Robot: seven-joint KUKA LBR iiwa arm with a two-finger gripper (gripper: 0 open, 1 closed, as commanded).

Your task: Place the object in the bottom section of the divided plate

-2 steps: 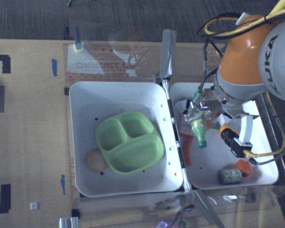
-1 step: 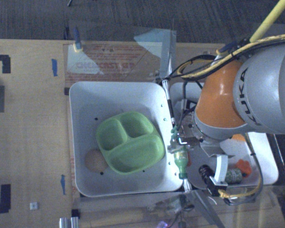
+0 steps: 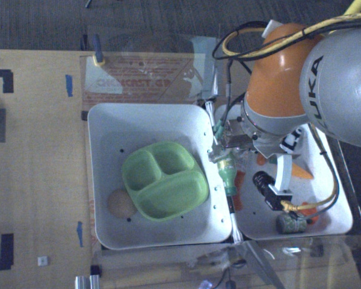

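Divided plate [image 3: 164,180]: left bin [image 3: 108,125], centre, largest section toward 5 o'clock.
End effector [image 3: 227,161]: at plate's 3 o'clock, over the bins' divide; grip state: cannot tell.
Object: green bottle-like item [image 3: 228,178] beneath it, held or not unclear.

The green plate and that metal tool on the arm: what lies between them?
In the camera view, bare white bin floor and the wall where the two bins meet separate the green divided plate from the tool.

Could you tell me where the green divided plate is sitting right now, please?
The green divided plate lies in the left white bin, toward its lower middle, with a tan ball touching its lower-left edge.
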